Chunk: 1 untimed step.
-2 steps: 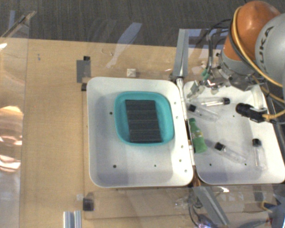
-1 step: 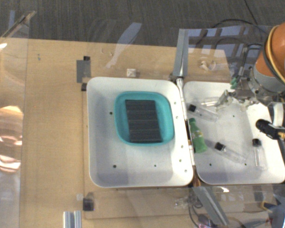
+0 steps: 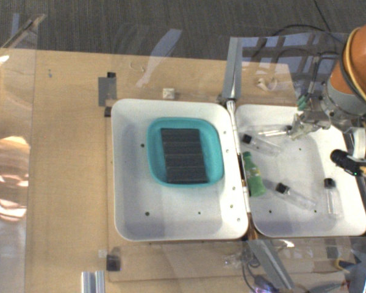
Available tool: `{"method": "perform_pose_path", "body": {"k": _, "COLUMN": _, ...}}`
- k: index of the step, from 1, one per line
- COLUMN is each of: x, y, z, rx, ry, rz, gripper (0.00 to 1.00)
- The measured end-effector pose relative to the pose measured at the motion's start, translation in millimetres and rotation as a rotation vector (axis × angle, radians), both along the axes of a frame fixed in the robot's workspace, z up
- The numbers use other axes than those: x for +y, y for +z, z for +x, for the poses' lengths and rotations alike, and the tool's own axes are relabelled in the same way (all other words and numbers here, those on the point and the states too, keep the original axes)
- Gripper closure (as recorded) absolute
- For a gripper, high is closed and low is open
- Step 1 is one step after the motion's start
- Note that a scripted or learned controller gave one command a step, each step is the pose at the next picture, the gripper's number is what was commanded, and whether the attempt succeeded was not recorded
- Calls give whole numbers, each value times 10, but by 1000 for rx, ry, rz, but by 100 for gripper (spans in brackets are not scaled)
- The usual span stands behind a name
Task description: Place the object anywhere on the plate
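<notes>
Wood-toned bench top (image 3: 55, 163) fills most of our view, with dark ribbed carpet (image 3: 140, 11) running along the far edge and a clear sheet glinting at the left. We see two shallow white bins side by side: the left bin (image 3: 134, 218) holds a teal plate (image 3: 215, 157) with a dark ribbed insert (image 3: 183, 155), and the right bin (image 3: 348, 218) holds loose items. The grey arm with its orange band (image 3: 358, 54) reaches in from the far right, and its gripper (image 3: 300, 126) hangs over the far part of the right bin; we cannot tell how it is set. Just beside the gripper, toward the left, lies a clear vial with a black cap (image 3: 262, 140), nearly touching it. We count two more clear vials, one nearer the middle (image 3: 293, 194) and one at the right (image 3: 331, 197), both well apart from the gripper. A green bottle (image 3: 254, 174) lies along the left wall of the right bin, lengthwise, near the divide. None of these rests on the plate.
</notes>
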<state>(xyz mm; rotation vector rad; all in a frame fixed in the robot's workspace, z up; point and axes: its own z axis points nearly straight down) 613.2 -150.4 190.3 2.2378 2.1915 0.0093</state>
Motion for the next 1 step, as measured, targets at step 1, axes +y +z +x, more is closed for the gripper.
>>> {"method": "perform_pose_path", "body": {"k": 1, "x": 465, "y": 61, "z": 41, "rx": 5, "ry": 276, "rz": 0, "gripper": 100}}
